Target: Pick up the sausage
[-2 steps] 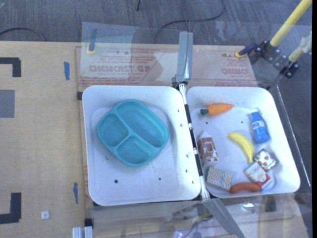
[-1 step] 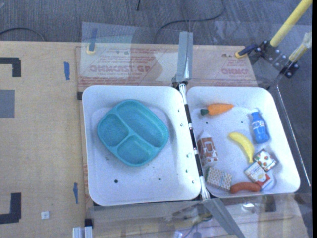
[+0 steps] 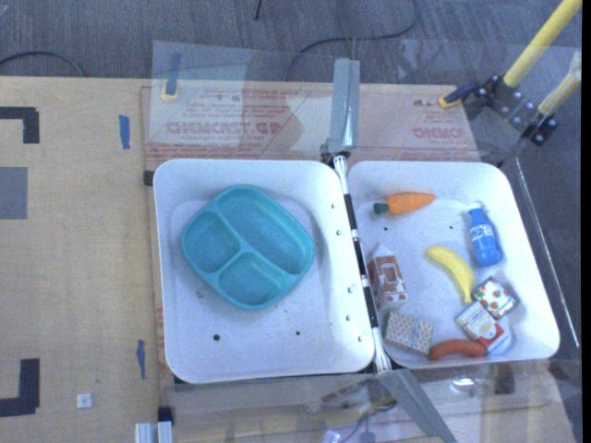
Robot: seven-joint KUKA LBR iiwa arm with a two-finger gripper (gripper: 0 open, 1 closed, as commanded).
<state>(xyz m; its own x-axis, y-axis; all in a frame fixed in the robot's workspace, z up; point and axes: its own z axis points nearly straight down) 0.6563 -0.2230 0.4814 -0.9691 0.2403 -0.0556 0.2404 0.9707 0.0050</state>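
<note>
The sausage is a small reddish-brown link lying at the front edge of the right bin. It rests between a tan cracker-like block on its left and a small white carton just behind it.
The right bin also holds a carrot, a blue bottle, a banana, a brown-and-white carton and a red-dotted packet. In the left bin lies a teal divided plate. A yellow-handled tool sits at top right.
</note>
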